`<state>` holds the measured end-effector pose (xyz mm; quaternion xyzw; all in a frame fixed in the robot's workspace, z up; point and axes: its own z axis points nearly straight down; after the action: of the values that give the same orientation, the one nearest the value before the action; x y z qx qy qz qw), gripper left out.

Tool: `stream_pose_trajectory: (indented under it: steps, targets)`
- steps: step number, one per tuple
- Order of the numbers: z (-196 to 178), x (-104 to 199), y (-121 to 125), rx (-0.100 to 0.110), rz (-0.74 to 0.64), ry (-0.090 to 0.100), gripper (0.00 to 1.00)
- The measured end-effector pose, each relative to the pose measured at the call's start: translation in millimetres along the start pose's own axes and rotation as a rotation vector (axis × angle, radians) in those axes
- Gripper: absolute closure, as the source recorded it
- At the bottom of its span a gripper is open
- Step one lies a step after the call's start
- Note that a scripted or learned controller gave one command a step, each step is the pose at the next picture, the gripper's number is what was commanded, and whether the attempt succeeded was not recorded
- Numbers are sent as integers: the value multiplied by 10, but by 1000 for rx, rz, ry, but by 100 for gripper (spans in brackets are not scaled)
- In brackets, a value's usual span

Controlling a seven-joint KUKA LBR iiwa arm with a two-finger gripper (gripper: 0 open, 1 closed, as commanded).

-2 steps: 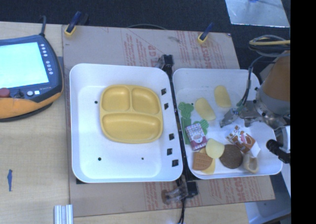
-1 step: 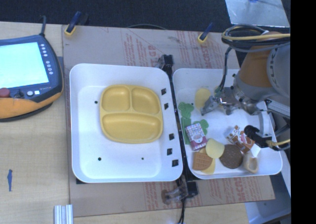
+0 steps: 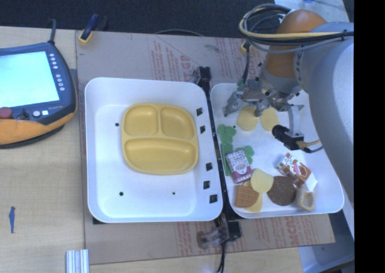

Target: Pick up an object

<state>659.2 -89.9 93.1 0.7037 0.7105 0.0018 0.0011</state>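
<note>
Gripper [image 3: 257,104] is low over the far end of the right bin [image 3: 329,204]. I can't tell from this angle whether it's open or closed, the wrist hides too much. Nothing visibly in its grasp, so I'm not counting a pick.

Closest candidates are two pale yellow round pieces [image 3: 247,120], just on the near side of the gripper, possibly touching it. Can't confirm contact.

Further out in the same bin:
- green pieces [image 3: 227,134] by the left wall
- pink packet [image 3: 238,165]
- yellow disc [image 3: 262,180], overlapping a waffle piece [image 3: 243,195]
- brown patty [image 3: 281,190]
- red-and-white packet [image 3: 295,169]
- pale chunk [image 3: 305,200] in the near corner

The left bin [image 3: 102,202] has a yellow divided plate [image 3: 160,139]. The teach pendant [image 3: 33,94] is off to the left on the bench.

My read on progress: the approach looks done and the gripper is at picking height over the yellow pieces. Grasp and lift are both left, and nothing is off the bin floor yet as far as I can see.
</note>
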Motion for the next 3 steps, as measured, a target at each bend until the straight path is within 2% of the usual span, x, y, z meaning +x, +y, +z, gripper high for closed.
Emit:
stream_pose_trajectory:
  steps: [1, 2, 3]
  targets:
    - [12, -26, -158, 10, 7, -1, 0]
    - [4, -134, -22, 4, 4, -2, 0]
    - [8, -67, -30, 8, 4, -1, 0]
